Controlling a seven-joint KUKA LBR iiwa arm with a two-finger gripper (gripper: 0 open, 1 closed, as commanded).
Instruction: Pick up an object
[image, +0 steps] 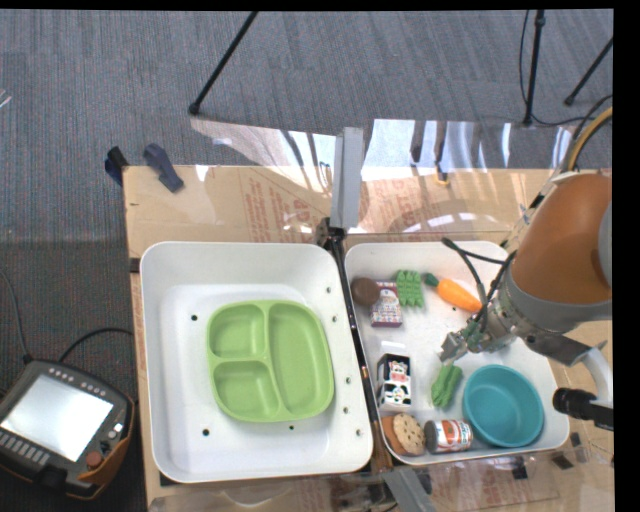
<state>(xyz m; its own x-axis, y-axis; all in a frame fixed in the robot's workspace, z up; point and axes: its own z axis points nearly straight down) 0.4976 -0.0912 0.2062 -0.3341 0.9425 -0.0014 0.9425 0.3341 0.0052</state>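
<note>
Hand (455, 345) hovers over right white bin (420, 255), just above green pea-pod toy (446, 384) beside teal bowl (503, 404); grip state cannot be told. Approach step; next, descend and close on pod.

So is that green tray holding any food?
No, the green tray lies bare in the left bin; the food items sit in the right bin.

green pea pod (446, 385), lying flat, right bin, beside teal bowl (503, 405)
</note>
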